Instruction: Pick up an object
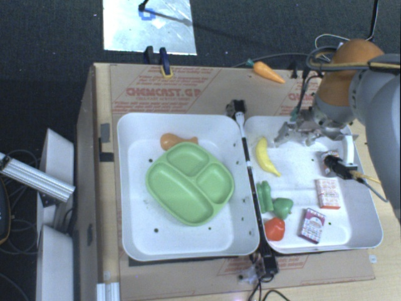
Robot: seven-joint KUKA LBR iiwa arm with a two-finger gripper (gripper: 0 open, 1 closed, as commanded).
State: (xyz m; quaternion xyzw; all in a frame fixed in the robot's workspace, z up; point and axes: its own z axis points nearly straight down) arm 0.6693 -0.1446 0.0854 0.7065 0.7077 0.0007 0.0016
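The gripper (299, 133) hovers just right of the yellow banana (267, 157), jaws spread and holding nothing. It looks like the approach step. Next it needs to shift over the banana, drop, and close.

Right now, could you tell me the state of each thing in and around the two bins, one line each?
Green divided plate: flat in the left bin, tilted askew.
Orange toy: left bin, partly under the plate's far edge.
Banana: lying in the right bin.
Green pepper: lying by the divider.
Red tomato: resting beside the pepper.
Two small boxes: lying flat.
Carrot: on the bench, outside the bins.
Gripper: over the right bin's far end.
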